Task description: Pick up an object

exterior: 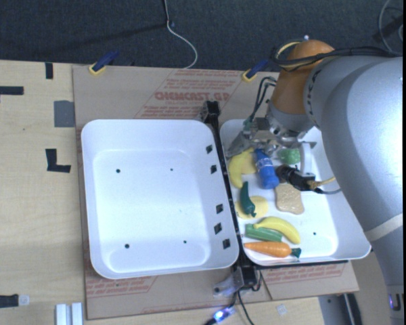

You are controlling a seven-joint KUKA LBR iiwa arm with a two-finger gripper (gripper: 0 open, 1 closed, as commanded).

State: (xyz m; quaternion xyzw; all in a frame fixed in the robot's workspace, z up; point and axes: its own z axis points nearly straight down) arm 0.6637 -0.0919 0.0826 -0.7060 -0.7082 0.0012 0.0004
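The grey arm (352,114) reached over the right bin (348,246), where small toy foods lay crowded against the left wall, while the left bin (149,195) sat beside it. The gripper (267,147) hung low over a blue bottle (265,169), between a yellow banana (238,166) and a tan biscuit (289,200); whether it had closed on anything could not be told. The bottle looked light, stiff and smooth, so probably slippery, and best pinched across its narrow middle; the carrot (267,248) near the front rim lay freer.
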